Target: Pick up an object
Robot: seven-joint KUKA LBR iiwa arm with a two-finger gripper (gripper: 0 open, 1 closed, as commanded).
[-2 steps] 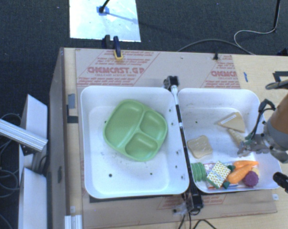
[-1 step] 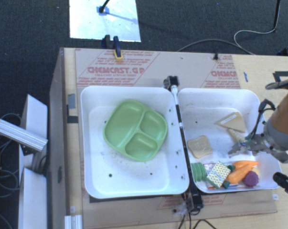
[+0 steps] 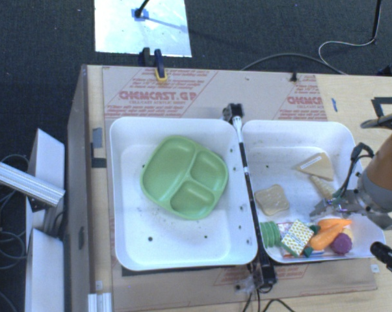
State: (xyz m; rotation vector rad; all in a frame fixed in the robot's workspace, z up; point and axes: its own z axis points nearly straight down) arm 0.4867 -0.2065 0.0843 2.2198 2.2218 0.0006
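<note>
The arm came in from the right over the right-hand bin (image 3: 293, 127), and its gripper (image 3: 339, 207) hung low over that bin's near corner, where most of the small toys lay heaped. That looked like the reason for the spot: more to catch there than anywhere else on the desk (image 3: 182, 93). Whether the gripper was released or clenched I could not tell from where I stood; the metal at its tip blurred into the clutter under it, and I saw nothing plainly caught in it.

Just beneath the gripper, towards the bin's near wall, lay an orange carrot (image 3: 329, 229), with a purple ball (image 3: 342, 243) touching it on the side nearer the arm. Further from the arm sat a yellow-green patterned block (image 3: 298, 237), and beyond that a green ribbed piece (image 3: 269, 233) against the divider. A pale slice like toast (image 3: 272, 199) lay apart, out past the gripper's tip, and a tan wedge (image 3: 316, 166) sat beyond the gripper towards the far wall.

The left bin (image 3: 117, 174), well away from the gripper, held a green divided plate (image 3: 184, 177), tilted a little.

I judged the carrot the likeliest target, being the nearest thing, though its neighbours pressed close enough to spoil a clean pinch
</note>
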